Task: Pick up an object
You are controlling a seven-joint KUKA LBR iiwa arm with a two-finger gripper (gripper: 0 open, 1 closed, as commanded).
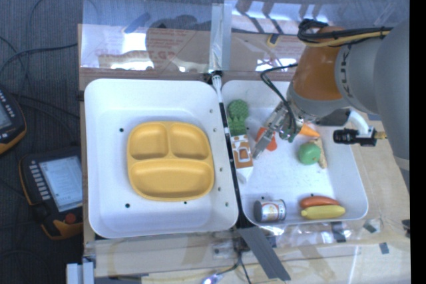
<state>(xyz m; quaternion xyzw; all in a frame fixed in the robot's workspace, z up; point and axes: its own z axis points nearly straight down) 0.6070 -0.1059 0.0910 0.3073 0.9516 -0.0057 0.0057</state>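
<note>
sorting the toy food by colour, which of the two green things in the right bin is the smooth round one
The green ball, right of the gripper, near the bin's right wall. The other green piece is bumpy and leafy, beside the divider.

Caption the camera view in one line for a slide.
KUKA arm's gripper hovers low in the right bin among toy foods and a can; a yellow divided plate sits in the left bin.

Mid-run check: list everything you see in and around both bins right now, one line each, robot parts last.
Divided plate: 1, yellow, left bin.
Broccoli-like toy: 1, green, right bin, upper left.
Small box: 1, white and orange, right bin's left edge.
Round item: 1, green, right bin centre.
Orange piece: 1, beside the gripper.
Can: 1, metallic, front of right bin.
Banana-like toy: 1, yellow, front right.
Red-orange piece: 1, behind the banana.
Handheld devices: 2, floor, left.
Arm: 1, grey and orange.
Gripper: 1, over right bin.
</note>
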